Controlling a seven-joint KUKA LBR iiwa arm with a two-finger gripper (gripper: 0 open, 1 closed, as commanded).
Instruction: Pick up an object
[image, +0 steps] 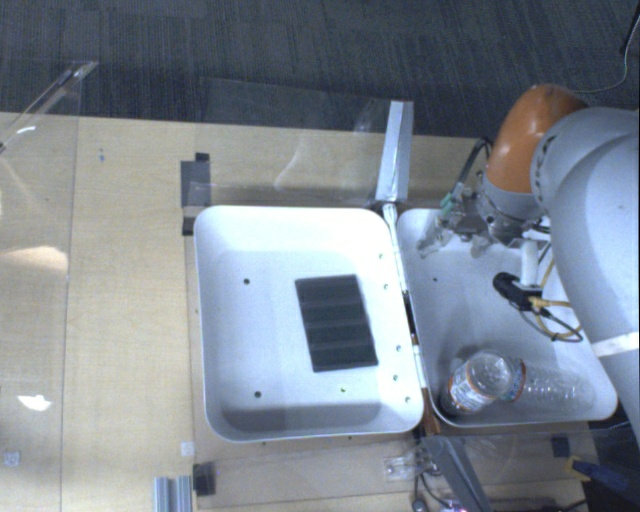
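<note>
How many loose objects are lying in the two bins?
2: a black ribbed pad mid left bin, a clear plastic bottle at the right bin's near edge. The arm may hide more.

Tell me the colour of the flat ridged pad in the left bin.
The pad is black, with ridges across it; the camera view shows it clearly against the white bin.

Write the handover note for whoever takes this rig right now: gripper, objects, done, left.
Gripper: over the far end of the right bin, near its back wall; nothing seen between its fingers, and whether they are open or shut cannot be told.
Objects: a clear plastic bottle lies on its side at the near end of the right bin. A dark ribbed rectangular block lies flat near the middle of the left bin.
Done: nothing lifted yet.
Left: pick an object, likely the bottle as it shares the gripper's bin, grasp and raise it.
</note>
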